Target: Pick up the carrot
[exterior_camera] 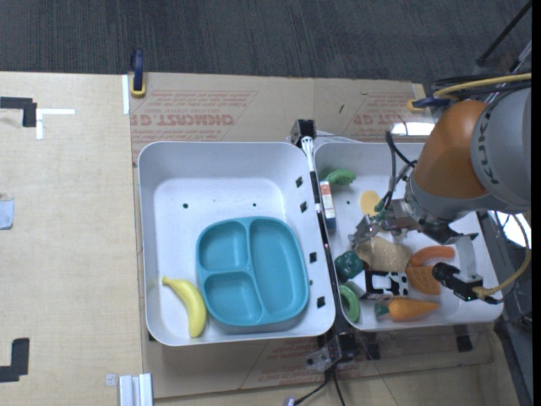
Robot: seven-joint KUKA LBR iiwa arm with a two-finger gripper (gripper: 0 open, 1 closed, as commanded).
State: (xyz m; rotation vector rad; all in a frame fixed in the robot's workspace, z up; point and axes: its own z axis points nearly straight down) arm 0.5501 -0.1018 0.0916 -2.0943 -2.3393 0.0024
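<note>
Two white bins sit side by side on the worktop (68,252). The left bin (169,163) holds one teal divided plate (252,271) and one banana (191,303). The right bin (355,161) holds one carrot (410,309) near its front edge among several crowded items. The end effector (390,223) hangs over that clutter; its state I cannot tell.

Red print on the cardboard (194,112) behind the bins is illegible. The arm (499,155) bears the letters "KU".
</note>
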